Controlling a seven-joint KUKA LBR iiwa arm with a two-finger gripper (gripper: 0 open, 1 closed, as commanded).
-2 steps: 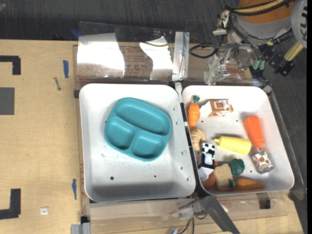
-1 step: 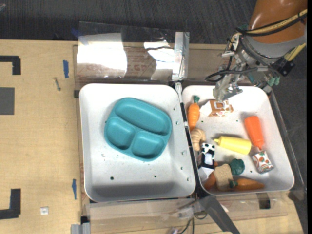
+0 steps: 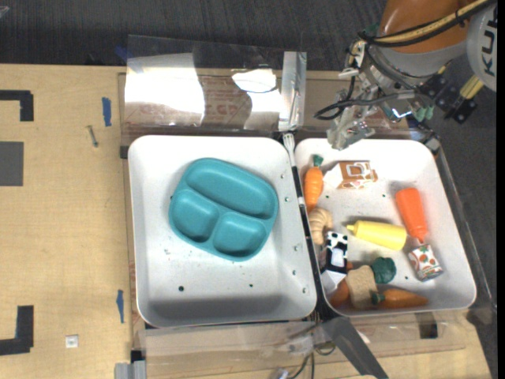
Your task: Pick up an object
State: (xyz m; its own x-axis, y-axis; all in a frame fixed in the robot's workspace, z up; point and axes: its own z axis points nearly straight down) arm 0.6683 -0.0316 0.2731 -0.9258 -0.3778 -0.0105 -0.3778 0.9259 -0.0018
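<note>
Your arm (image 3: 426, 14) leans in over the far rim of the right bin (image 3: 454, 212), with the hand (image 3: 351, 133) hanging at that bin's back left corner; you cannot tell whether it is released or clenched. Nothing shows between its tips. The toy food lies in the right bin: a carrot (image 3: 314, 184) just below the hand, a yellow bottle (image 3: 379, 232) nearer the bin's middle.

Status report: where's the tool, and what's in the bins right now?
Tool hovering over the right bin's far rim, nothing visible in it. Toys untouched in that bin: carrot, yellow bottle. Teal tray alone in left bin.
</note>
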